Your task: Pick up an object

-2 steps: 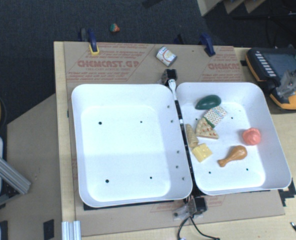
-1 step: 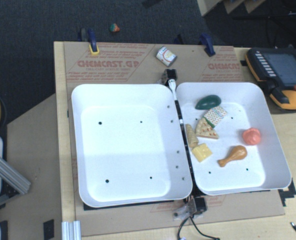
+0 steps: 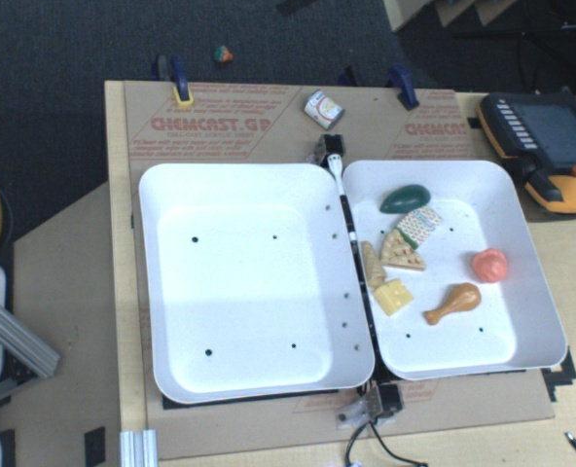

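Camera view: toy drumstick (image 3: 453, 303), right bin (image 3: 534, 305), toward the front edge, clear of neighbours; probably light, rigid, slippery plastic; grasp across narrow shank; gripper opening cannot be told.

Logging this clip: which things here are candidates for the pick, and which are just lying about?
For the pick, all in the right bin:
green piece
pink ball
drumstick
yellow wedge
cracker

Lying about:
small carton on the board
blue clamps
handheld pendant
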You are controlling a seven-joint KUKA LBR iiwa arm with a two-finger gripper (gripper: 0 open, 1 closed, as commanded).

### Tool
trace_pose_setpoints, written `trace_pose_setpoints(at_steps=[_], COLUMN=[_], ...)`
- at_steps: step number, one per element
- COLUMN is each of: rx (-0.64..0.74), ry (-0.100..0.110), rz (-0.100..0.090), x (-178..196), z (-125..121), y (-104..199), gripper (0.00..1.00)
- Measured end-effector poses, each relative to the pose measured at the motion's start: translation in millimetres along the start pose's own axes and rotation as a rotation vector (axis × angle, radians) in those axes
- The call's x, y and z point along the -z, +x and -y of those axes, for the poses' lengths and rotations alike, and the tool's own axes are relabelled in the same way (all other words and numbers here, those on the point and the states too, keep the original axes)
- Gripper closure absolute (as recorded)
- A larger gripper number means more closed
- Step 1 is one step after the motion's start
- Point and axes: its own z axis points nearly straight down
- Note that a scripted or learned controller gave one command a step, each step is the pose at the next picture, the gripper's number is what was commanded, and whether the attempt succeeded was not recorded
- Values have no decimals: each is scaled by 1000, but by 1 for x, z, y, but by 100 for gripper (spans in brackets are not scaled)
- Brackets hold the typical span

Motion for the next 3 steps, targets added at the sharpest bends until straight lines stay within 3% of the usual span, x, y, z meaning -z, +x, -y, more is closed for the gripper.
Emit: trace_pose_setpoints(at_steps=[1,2,3], rx=[4,-3,-3], ry=[-8,12,5], rz=[2,-7,-4], x=[104,48,80], z=[-79,-21,46], y=[1,0,-1], gripper=[100,100,100])
